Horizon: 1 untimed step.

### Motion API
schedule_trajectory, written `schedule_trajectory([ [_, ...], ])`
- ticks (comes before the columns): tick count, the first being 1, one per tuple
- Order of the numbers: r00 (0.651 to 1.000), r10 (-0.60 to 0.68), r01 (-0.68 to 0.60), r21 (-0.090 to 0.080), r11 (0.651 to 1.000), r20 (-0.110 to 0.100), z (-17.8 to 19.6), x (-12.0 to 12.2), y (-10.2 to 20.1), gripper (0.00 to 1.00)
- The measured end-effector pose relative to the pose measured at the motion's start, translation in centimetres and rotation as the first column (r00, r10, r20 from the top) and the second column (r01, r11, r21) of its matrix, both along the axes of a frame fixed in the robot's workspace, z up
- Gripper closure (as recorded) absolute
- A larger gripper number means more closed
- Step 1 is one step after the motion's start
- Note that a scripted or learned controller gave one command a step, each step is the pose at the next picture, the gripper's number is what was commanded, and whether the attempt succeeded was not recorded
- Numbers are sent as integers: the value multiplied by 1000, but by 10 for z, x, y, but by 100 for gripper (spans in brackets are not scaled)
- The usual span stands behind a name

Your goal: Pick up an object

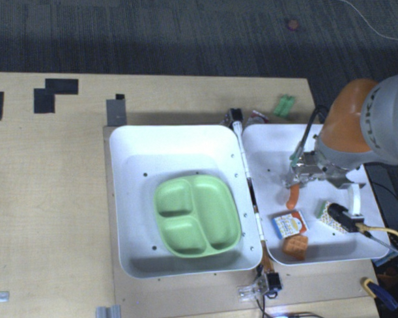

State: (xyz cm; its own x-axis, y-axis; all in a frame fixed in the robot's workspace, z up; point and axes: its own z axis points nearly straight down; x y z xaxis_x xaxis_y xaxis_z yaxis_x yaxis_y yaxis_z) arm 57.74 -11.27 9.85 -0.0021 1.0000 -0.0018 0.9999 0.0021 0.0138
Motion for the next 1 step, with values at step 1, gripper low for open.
schedule_trajectory([
  [1,1000,2,-2,3,1000,-10,87,-66,33,100],
])
